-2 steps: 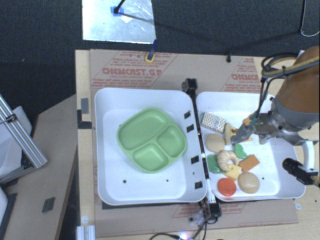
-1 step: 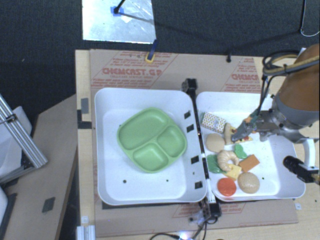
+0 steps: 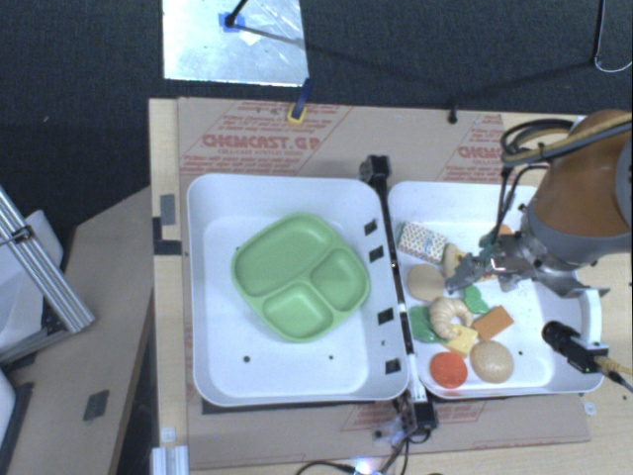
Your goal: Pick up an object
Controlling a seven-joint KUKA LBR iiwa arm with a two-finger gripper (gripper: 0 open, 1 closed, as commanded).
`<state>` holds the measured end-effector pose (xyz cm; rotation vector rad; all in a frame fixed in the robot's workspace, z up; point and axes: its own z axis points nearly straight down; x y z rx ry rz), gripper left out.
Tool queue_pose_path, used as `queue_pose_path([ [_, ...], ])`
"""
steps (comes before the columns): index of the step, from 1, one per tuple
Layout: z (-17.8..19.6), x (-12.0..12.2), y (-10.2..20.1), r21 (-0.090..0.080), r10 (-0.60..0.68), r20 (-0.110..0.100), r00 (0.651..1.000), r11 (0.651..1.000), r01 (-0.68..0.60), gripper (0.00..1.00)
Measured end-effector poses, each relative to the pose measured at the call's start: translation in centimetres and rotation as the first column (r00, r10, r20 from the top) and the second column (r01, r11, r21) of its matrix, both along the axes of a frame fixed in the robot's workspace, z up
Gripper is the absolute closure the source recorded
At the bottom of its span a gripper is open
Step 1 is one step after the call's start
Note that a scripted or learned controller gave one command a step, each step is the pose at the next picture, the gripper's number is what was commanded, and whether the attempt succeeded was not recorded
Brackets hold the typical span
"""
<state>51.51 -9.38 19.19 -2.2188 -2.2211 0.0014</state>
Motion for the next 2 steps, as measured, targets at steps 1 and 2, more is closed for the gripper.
queue_pose_path([
  [1, -6.0, 0.6, 0.3, 0.000, 0.000, -0.002, 1.000, 1.000, 0.000, 0.00],
  [2, -10.5, 0.9, 0.3, -0.001, -0.001, 0.008, 1.000, 1.000, 0.001, 0.00],
])
